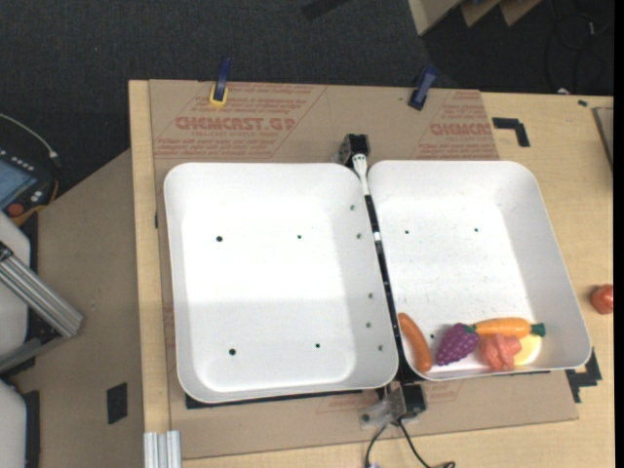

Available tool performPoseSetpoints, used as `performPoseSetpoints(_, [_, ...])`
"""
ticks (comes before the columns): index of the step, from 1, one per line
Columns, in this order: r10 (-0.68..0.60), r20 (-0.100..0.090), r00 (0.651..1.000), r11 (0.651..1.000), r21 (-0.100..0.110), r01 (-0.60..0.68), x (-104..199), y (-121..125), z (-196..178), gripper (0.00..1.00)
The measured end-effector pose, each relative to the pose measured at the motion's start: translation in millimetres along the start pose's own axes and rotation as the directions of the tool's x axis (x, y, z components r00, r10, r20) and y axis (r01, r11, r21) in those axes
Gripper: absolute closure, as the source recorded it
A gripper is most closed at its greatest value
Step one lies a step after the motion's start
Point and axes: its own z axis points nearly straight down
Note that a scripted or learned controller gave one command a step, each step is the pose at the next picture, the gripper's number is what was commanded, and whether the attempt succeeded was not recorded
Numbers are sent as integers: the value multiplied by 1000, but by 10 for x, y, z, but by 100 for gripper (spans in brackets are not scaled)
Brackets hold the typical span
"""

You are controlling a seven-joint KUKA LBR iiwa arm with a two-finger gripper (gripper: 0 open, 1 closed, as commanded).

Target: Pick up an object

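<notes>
scene: two white bins side by side on a cardboard-covered bench [292,115]; dark floor behind at 12 o'clock.
left bin [195,359]: bare white floor with a few small dark dots, nothing else seen in it.
right bin [468,203]: held all the toys, bunched at its 6 o'clock wall.
targets: sausage-like orange piece [413,341] lay tilted against the bin's 7 o'clock corner, just beside the divider; purple grapes [455,343] just at its 3 o'clock, touching or nearly so; carrot [508,327] lay flat at 1 o'clock of the grapes; a red-pink piece [497,352] sat under the carrot, touching it; a pale yellow piece [527,350] was tucked at 3 o'clock of the red one, type unclear.
stray: small red-orange object [603,299] sat on the bench outside the right bin, at its 3 o'clock, well apart from the cluster.
clamps: blue clip [221,76] and another blue clip [423,86] at the board's 12 o'clock edge.
end effector: could not tell; nothing in frame to judge open or closed, and no toy looked lifted.
progress: judged not started; every toy rested on the bin floor.
risk 1: toys packed tight, so fingers would likely land on two at once or wedge between them.
risk 2: cluster hugged the 6 o'clock wall and corner; a finger could strike the rim or slope and skid off.
risk 3: carrot and sausage piece were rounded, likely to roll or squirt out of a pinch.
risk 4: a descent into the bare 12 o'clock half would grab nothing.
</notes>
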Motion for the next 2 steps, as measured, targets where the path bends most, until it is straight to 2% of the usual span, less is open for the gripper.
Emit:
performPoseSetpoints(1, [-1,3,1000,1000,-5,1,-586,16,9,0])
performPoseSetpoints(2, [-7,6,1000,1000,-11,7,-555,29,-108,100])
